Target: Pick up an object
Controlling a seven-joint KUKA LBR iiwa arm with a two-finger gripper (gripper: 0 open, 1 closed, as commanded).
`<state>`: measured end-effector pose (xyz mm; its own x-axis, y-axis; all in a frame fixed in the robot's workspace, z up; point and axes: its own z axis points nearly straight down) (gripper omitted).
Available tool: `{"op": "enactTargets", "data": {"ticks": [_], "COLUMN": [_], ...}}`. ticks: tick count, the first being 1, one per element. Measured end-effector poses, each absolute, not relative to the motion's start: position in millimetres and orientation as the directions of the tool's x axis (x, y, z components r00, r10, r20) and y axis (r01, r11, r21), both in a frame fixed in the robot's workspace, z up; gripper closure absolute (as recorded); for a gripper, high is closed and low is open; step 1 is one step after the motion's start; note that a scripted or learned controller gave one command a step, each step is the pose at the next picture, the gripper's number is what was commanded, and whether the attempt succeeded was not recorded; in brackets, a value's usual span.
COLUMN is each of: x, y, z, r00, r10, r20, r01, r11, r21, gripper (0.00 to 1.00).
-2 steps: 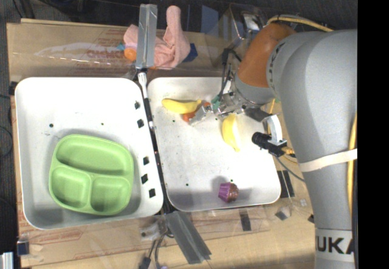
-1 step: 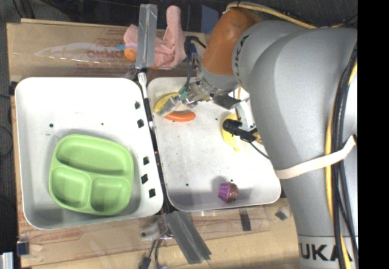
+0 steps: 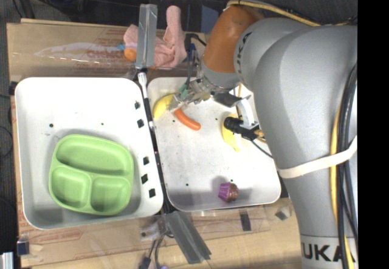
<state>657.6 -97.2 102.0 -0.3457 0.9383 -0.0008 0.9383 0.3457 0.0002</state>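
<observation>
Gripper [image 3: 187,96] low in right bin [image 3: 200,201], over the carrot [image 3: 187,120].
Carrot lies flat, long axis upper-left to lower-right; jaw state can't tell, nothing visibly held.

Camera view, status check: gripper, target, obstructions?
Gripper low in the right bin, far-left corner, fingers unreadable. Yellow banana and orange carrot right beside it, neither visibly gripped. Bin wall close.

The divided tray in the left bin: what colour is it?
Light green; the divided tray shows plainly in the camera view.
</observation>
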Motion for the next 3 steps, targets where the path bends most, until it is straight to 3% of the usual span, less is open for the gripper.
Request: {"op": "enactTargets", "data": {"ticks": [1, 2, 3], "x": [590.2, 546.7, 479.5], "y": [-100.1, -198.6, -197.4], "z": [260.0, 93.7, 93.8], "r00": [-0.647, -0.658, -0.874], "r10": [0.762, 0.753, 0.487], "r20": [-0.004, -0.003, -0.003], "r01": [0.762, 0.753, 0.487], "r11": [0.647, 0.658, 0.874], "r21": [0.002, 0.001, 0.001], "gripper": [1.00, 1.00, 1.00]}}
